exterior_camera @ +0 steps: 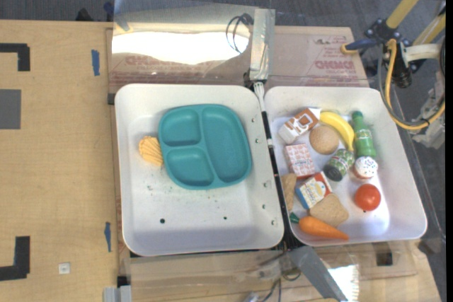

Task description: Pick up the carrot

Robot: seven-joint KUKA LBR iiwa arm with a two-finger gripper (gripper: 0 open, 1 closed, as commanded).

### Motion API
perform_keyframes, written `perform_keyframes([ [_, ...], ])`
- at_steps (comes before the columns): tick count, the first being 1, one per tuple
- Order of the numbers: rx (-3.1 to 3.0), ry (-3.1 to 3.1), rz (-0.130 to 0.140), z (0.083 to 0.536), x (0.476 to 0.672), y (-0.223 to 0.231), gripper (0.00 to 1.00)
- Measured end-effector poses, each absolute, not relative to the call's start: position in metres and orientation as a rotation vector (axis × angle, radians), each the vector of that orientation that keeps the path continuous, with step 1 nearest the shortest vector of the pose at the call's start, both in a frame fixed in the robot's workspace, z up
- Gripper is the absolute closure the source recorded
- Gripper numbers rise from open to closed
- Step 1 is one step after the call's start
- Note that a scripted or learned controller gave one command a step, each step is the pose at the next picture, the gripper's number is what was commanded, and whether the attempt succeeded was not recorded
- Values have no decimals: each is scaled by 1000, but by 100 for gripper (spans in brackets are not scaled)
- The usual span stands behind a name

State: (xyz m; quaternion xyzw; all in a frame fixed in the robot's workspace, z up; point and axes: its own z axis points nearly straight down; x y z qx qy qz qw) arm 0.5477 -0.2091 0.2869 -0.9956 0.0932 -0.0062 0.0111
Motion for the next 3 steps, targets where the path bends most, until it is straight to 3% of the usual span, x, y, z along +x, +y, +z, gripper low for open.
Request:
perform_keyframes([
  [1, -3100, 284, -24, 296, 550, -205, 100],
  [2, -3099, 286, -22, 296, 550, -205, 0],
  [3, -3117, 325, 14, 198, 529, -171, 0],
])
